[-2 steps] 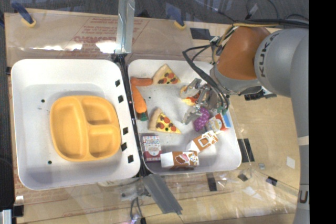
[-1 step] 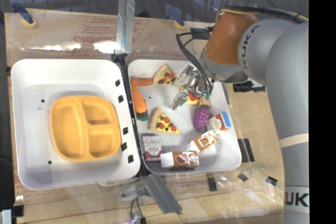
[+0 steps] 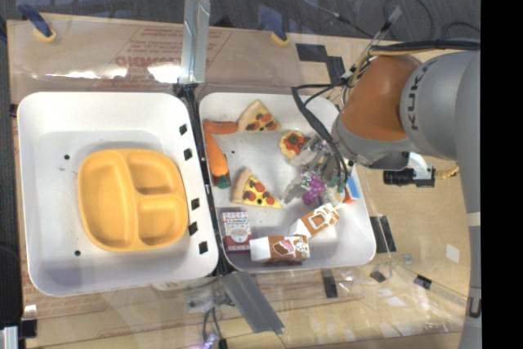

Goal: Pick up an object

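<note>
Purple, knobbly toy cluster, likely plastic grapes [image 3: 313,191]: lies toward the right side of the shallow white right-hand bin [image 3: 359,253], directly under the silvery two-finger gripper [image 3: 309,180] and seemingly touching it. Cannot tell whether the gripper is open or closed, or has any hold on the cluster. Risks, as judged: could slip off so small and bumpy a shape; could catch the brown-and-white carton [image 3: 320,219] lying just beside it, or nudge the small round toy pizza [image 3: 293,144] close above; could drag the cluster toward the bin wall instead of lifting it. Reaches in from the right, grey arm with orange band [image 3: 376,98] bent over the bin's right edge, wrist pointing down and left, cables looping above.
</note>
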Controlling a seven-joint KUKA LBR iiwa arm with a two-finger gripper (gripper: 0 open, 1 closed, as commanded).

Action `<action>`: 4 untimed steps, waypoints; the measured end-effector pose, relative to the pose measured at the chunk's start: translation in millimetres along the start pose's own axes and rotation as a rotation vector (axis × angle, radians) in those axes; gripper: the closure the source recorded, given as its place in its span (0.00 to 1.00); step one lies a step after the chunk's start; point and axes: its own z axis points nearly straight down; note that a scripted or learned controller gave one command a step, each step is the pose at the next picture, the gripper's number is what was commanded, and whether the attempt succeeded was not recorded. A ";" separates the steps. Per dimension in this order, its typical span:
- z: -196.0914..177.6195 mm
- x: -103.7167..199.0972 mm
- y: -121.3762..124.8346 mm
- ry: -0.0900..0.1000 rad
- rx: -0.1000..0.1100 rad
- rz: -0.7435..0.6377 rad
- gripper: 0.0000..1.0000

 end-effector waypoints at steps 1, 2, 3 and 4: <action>0.0 37.6 -20.4 0.000 0.000 0.009 0.00; 0.6 -15.6 22.1 0.001 0.000 -0.009 0.00; 0.8 -35.1 89.4 0.002 -0.002 -0.057 0.00; -13.6 -46.2 23.5 0.001 0.001 -0.267 0.00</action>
